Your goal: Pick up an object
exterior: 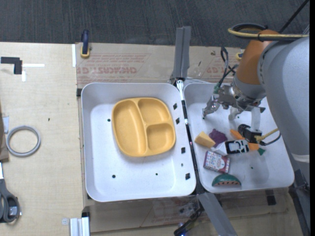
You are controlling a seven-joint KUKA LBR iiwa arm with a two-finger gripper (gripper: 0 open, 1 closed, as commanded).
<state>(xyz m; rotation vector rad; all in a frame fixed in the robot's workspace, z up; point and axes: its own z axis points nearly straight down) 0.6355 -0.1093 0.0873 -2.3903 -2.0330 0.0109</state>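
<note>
We look down on a pale wooden bench (39, 92) set against dark grey carpet (123, 9). A sheet of brown cardboard (128, 63) lies under two white bins (91, 146), split by a grey divider (182, 53). A roll of tape (21, 140) and scissors (7, 206) rest at left.

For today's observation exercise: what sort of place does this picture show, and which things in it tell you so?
Probably a robotics lab bench. A robot arm reaches over two white bins, one holding a yellow tray, the other small toy foods such as a cheese wedge.
</note>
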